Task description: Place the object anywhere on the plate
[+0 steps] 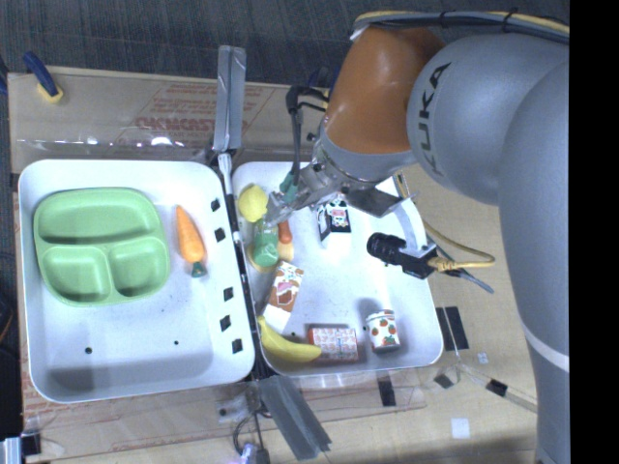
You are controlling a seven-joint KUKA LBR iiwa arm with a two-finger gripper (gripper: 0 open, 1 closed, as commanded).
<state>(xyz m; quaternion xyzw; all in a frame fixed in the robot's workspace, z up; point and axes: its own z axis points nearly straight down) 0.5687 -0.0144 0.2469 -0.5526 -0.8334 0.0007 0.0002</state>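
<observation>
A green plate [97, 245] with three compartments lies in the left bin [135, 356], with nothing on it. An orange carrot [190, 237] lies in that bin just right of the plate, off it. My gripper [281, 199] hangs low over the upper left corner of the right bin [426, 341]. It is next to a yellow lemon [250, 203] and just above a green fruit [264, 248] and a small orange-red thing [284, 236]. Whether it touches any of them is unclear.
The right bin also holds a small carton [284, 286], a banana [287, 347], a can [332, 340] on its side, a patterned cup [383, 330] and a small black-and-white item [338, 218]. The bins' shared wall [232, 259] runs between plate and gripper.
</observation>
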